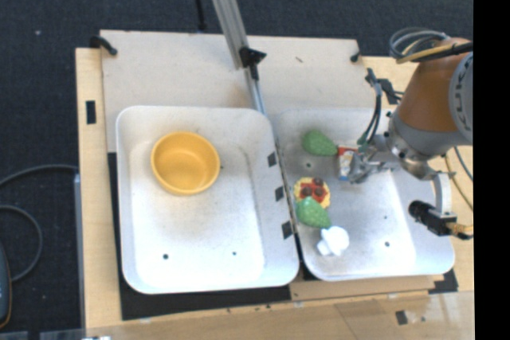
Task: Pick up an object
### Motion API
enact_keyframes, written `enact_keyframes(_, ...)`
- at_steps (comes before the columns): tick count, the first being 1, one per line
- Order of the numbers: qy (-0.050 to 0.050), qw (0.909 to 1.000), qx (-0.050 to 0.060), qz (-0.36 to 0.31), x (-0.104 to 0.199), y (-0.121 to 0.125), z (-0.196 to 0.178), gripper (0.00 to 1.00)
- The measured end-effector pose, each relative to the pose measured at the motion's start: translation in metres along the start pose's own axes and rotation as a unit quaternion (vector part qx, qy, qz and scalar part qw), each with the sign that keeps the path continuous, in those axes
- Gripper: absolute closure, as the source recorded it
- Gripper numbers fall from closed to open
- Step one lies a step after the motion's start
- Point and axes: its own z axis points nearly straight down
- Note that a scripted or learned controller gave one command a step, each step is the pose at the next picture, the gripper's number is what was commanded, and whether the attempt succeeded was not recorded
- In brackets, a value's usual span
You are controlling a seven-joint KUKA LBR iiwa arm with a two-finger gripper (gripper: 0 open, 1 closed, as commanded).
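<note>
Over the right bin (398,251), the tool (348,167) blurs; its grip state is unreadable.

A green lump (319,143) lies near the back of the right bin (398,247); a yellow and red toy (311,189) touches a second green piece (312,212) by the left wall; a white object (334,240) sits nearer the front

Camera: one, fixed overhead.
Looks down at a slant on both bins (135,195); arm (434,103) enters from right.
</note>
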Motion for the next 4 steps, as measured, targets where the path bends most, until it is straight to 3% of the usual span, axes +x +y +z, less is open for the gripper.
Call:
enact_keyframes(2,0.000,1.0000,-0.002,-0.005,0.006,0.007,-0.107,1.00)
enact_keyframes(3,0.000,1.0000,0.001,-0.005,0.005,0.008,-0.132,1.00)
enact_keyframes(4,0.001,1.0000,0.003,-0.006,0.064,0.026,-0.119,1.00)
